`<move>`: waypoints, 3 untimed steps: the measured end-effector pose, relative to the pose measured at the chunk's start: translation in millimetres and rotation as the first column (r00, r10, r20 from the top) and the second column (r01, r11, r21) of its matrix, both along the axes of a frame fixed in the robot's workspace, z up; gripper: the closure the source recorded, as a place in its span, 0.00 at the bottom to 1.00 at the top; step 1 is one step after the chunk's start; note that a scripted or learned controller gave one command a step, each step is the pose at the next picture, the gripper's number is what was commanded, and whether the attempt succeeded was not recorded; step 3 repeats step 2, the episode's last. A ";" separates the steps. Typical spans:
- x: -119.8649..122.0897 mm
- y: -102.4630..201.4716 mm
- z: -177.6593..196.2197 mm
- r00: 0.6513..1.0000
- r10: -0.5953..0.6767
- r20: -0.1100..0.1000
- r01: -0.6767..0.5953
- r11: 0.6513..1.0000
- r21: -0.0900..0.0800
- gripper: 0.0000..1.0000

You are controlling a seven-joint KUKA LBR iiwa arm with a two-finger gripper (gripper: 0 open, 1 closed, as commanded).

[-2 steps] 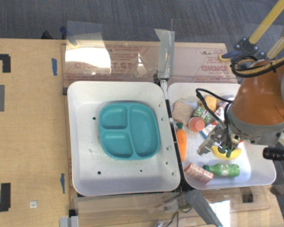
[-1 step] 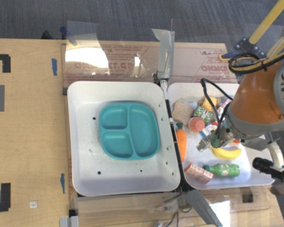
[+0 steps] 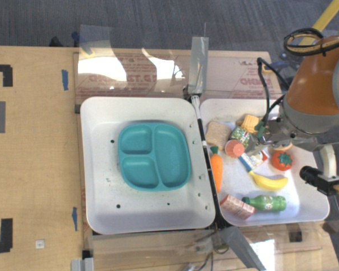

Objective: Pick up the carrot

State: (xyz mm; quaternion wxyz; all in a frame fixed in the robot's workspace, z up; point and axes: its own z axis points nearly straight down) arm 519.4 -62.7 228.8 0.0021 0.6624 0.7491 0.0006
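At the near edge of the right bin (image 3: 313, 210) a pink packet (image 3: 237, 206) and a green bottle (image 3: 266, 202) are seen lying end to end, with a banana (image 3: 269, 180) just beyond them. The carrot (image 3: 216, 171) is found against that bin's left wall, lying lengthwise along it with its green top pointing away, apart from the packet below it. A teal divided plate (image 3: 154, 154) is seen in the middle of the left bin (image 3: 96, 168). Farther back, the gripper (image 3: 264, 135) is poised over a cluster of a red-capped item (image 3: 235, 148), a tomato (image 3: 281, 160), a tan slice (image 3: 218, 132) and a yellow piece (image 3: 250, 121); whether it is released or clenched cannot be told, and nothing is seen held. For a sound pick, the gripper would best be carried left to the carrot's middle, turned so the closing runs across its narrow width, and lowered with allowance made for the wall beside it, which is judged the likeliest obstruction.
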 end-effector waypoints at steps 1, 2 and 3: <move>37.2 -16.3 -45.9 0.888 -0.461 -0.005 0.461 0.888 -0.001 1.00; 63.9 -92.3 63.8 0.923 -0.384 0.007 0.384 0.923 0.002 1.00; 63.9 -92.3 63.8 0.923 -0.384 0.007 0.384 0.923 0.002 1.00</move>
